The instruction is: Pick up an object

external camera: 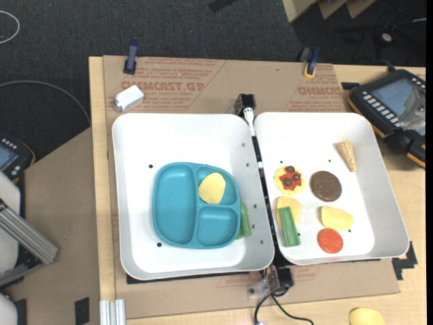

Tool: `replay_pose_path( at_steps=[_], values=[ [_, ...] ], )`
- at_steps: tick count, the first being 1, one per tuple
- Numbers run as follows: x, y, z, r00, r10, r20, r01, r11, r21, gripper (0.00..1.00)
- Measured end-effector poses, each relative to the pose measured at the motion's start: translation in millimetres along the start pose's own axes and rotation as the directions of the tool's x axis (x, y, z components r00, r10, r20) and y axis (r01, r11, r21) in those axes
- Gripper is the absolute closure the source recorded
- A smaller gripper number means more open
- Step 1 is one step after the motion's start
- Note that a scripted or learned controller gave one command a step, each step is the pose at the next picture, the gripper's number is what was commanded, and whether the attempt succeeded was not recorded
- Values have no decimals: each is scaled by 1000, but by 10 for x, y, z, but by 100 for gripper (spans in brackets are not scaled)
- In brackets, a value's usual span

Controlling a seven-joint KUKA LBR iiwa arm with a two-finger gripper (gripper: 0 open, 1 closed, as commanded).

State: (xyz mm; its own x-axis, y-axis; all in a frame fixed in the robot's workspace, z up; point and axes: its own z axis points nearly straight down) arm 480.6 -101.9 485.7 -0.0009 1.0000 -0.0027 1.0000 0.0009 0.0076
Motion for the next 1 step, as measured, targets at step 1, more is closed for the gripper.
replay_pose_path(
  at_steps=[1],
  values=[
    [-811,-42,1270,1000,10,-4,-10,1000,20,100]
  ],
)
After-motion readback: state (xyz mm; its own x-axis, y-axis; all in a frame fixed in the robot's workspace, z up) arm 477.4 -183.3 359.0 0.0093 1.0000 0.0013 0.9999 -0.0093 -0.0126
